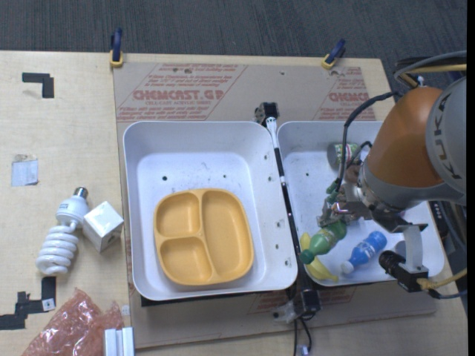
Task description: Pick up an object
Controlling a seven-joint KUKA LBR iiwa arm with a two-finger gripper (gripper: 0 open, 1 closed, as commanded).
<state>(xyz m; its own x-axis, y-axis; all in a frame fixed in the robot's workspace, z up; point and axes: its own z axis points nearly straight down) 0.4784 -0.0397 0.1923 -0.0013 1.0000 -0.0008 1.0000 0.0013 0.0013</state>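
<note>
A dark carpet borders the tan tabletop (67,139), where two white bins sit side by side. In the right bin (304,158), a green bottle (323,241) lies tilted near the front wall, a yellow piece (320,270) just below it at about 6 o'clock and a blue bottle (365,250) at its 3 o'clock. The tool (335,212) sits directly above the green bottle's upper end, at its 1 o'clock; whether it is apart or closed cannot be told, and no object is seen gripped. Nothing appears lifted, so grasping and raising seem left to do. The left bin (141,154) holds a yellow tray (202,236). A bulb (63,231) and a small box (103,225) lie at 9 o'clock.
</note>
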